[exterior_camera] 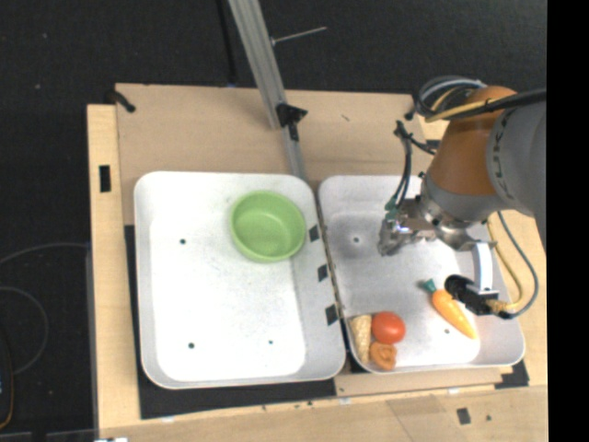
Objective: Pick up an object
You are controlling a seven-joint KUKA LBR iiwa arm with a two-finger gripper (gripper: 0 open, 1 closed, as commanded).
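Observation:
My gripper [394, 238] hangs over the upper middle of the right bin [363, 201], above bare white floor. Nothing shows between its fingers. A toy carrot [453, 310] with a green stub lies to the lower right of the gripper, near the bin's right side. A red tomato [388, 328] sits at the bin's front edge, with a tan bread-like piece [361, 331] on its left and a small orange-brown piece [383, 357] just below it. A green bowl [268, 226] stands upright in the upper right part of the left bin [184, 274].
A grey metal pole [262, 58] slants down from the top to the gap between the bins. The bins rest on a tan board [202, 132] with dark floor around it.

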